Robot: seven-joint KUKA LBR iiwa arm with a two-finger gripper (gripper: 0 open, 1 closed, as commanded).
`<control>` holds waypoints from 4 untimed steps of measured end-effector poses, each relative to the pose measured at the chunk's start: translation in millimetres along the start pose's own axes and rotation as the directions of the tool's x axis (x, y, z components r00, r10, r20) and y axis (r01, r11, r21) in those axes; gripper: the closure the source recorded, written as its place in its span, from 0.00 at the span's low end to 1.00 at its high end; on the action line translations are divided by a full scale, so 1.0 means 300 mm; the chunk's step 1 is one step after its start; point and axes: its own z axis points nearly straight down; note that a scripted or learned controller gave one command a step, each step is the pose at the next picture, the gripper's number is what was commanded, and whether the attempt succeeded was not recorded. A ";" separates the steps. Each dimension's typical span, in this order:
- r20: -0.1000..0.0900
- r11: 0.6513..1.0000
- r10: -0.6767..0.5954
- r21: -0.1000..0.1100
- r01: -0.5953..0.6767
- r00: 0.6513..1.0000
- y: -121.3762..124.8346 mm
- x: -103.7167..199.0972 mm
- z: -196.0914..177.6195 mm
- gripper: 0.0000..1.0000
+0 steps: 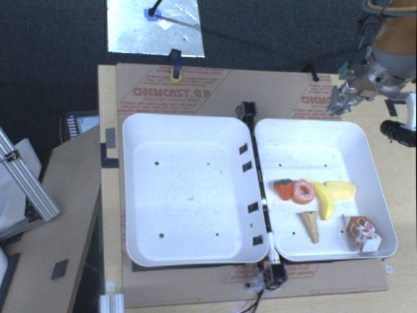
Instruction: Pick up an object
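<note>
The gripper point(340, 103) hangs above the right bin's point(287, 243) far rim; whether it grips anything, I cannot tell. Well below it lie one donut point(303, 192), one banana point(324, 200), one cone point(311, 226) and one small box point(363, 233)

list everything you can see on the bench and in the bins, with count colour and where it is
shallow white plastic bins: 2, white, side by side on the bench
pink frosted toy doughnut: 1, pink, right bin, centre cluster
orange-red toy vegetable with green top: 1, orange-red, touching the doughnut's left side
yellow toy banana: 1, yellow, just right of the doughnut
pale yellow toy lemon: 1, pale yellow, beside the banana's upper end
tan toy ice-cream cone: 1, tan, below the doughnut
small red-and-white box: 1, red and white, right bin's near right corner
silver foil sheet: 1, silver, floor beyond the bench
two-finger gripper: 1, grey, above the right bin's far edge, nothing visible between its fingers
</note>
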 end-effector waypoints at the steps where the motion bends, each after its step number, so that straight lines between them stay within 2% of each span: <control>1: 0.001 1.000 0.004 0.005 -0.004 1.000 -0.003 -0.014 -0.014 1.00; 2: 0.002 1.000 0.002 0.002 -0.002 1.000 0.000 -0.014 -0.050 1.00; 3: -0.002 1.000 0.014 0.025 -0.014 1.000 -0.009 -0.173 0.498 1.00; 4: -0.001 1.000 0.005 0.010 -0.005 1.000 -0.030 -0.082 0.382 1.00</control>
